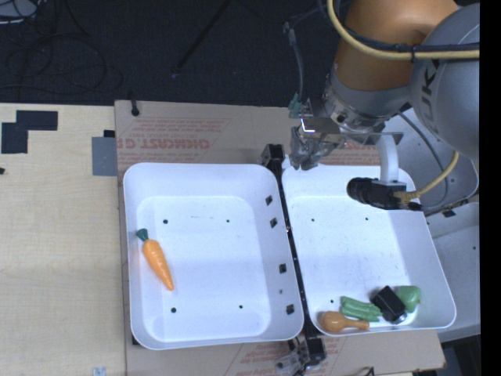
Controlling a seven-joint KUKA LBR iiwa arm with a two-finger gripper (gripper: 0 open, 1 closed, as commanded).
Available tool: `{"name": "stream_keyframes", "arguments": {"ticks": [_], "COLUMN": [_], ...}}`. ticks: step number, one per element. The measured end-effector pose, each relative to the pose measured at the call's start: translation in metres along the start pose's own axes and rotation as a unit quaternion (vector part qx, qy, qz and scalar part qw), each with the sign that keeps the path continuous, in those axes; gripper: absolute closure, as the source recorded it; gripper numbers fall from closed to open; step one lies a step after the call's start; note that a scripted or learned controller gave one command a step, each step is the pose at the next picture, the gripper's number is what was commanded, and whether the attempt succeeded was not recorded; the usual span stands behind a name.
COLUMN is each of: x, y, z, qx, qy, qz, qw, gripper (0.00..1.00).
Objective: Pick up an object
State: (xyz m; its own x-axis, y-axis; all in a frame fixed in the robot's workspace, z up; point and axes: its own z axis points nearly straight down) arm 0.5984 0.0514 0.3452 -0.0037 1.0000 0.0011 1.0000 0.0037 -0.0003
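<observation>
An orange toy carrot (157, 262) with a green top lies in the left bin (200, 180), near its left wall. In the right bin's (434, 269) front corner sit a green bean-like toy (359, 308), a small black block (388, 302), a green piece (409, 294) and an orange pear-shaped toy (341, 322), bunched together. My gripper (307, 157) hangs above the back left corner of the right bin, close to the divider. I see nothing between its fingers.
The two white bins stand side by side on a cardboard sheet (205, 131), split by a black clip strip (285, 241). A black cylinder (377, 192) juts out over the right bin's back edge. The arm's bulk (391, 37) fills the upper right.
</observation>
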Motion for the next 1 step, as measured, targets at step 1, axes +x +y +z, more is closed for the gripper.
{"name": "stream_keyframes", "arguments": {"ticks": [1], "x": [0.0589], "y": [0.0106], "z": [-0.035], "qx": [-0.001], "qy": [0.0], "qz": [0.0], "qw": [1.0], "gripper": [1.0]}}
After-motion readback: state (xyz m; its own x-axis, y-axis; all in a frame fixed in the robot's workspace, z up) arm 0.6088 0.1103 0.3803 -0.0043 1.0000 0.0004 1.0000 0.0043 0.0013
